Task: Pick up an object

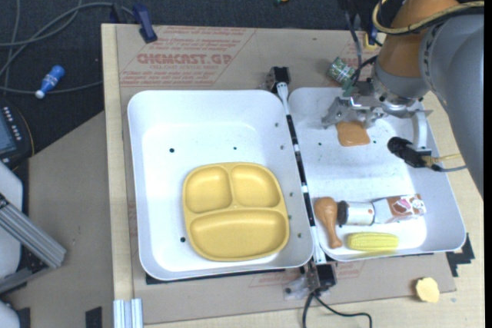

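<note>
Gripper (355, 113) is low over the bun (354, 135) in the right bin (442, 200); can't tell the fingers' state, nothing's lifted yet.

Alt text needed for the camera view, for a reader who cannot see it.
The grey arm's gripper hovers just above a tan bread-like piece in the right bin, which also holds a drumstick, a small bottle and a corn cob. The left bin holds a yellow divided plate.
</note>
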You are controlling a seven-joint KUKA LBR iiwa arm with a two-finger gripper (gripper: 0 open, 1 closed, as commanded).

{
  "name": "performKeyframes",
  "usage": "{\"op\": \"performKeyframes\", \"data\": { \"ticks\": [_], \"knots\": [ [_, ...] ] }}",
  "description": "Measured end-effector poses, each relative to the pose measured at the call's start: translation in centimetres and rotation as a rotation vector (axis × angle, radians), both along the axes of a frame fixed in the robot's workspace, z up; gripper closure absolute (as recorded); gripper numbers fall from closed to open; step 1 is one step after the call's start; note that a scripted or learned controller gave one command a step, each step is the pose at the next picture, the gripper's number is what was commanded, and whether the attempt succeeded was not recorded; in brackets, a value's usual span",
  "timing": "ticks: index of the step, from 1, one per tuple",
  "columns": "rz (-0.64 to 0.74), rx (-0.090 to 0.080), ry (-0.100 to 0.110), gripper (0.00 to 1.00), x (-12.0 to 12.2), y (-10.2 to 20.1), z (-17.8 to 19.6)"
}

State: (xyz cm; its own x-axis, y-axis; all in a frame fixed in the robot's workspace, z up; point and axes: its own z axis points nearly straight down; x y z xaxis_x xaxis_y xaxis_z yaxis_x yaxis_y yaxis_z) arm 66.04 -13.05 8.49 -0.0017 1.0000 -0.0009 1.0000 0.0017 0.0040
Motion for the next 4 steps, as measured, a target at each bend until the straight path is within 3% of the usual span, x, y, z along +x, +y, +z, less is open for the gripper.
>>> {"op": "performKeyframes", "data": {
  "ticks": [1,2,3,4],
  "knots": [
    [0.001,-0.001,-0.003,1.00,0.0,0.0,1.1],
    [0.001,-0.002,-0.001,0.00,0.0,0.0,1.0],
    [-0.003,0.002,0.008,0.00,-2.3,0.7,-0.1],
    [0.000,-0.001,-0.001,0.00,0.8,0.8,0.0]
  ]
}}
